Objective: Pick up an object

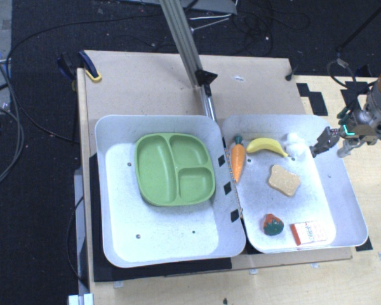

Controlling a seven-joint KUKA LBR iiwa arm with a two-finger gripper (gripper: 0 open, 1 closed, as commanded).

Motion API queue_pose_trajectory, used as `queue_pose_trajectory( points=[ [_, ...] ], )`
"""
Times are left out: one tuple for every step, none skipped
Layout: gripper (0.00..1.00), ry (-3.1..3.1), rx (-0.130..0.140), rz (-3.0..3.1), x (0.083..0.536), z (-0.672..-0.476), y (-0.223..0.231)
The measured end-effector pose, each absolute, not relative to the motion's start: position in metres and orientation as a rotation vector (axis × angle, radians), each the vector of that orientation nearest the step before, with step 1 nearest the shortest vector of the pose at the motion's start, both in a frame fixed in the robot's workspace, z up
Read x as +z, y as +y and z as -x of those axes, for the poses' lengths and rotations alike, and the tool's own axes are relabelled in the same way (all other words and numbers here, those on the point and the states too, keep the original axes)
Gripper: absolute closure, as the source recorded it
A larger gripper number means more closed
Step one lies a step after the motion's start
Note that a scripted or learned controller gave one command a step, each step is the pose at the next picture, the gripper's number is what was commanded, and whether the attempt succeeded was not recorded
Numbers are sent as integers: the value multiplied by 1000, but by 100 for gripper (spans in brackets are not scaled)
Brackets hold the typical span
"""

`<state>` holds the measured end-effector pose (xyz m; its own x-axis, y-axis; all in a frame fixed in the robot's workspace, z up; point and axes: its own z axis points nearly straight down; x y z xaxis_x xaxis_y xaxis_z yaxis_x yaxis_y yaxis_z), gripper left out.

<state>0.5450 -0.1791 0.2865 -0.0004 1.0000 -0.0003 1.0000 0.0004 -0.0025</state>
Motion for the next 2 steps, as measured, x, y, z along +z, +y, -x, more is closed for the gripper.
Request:
queue_pose_trajectory(
  points=[
    [0, -2223, 1, 2221, 288, -546, -179],
    [0, -2220, 4, 2218, 241, -549, -172]
  ],
)
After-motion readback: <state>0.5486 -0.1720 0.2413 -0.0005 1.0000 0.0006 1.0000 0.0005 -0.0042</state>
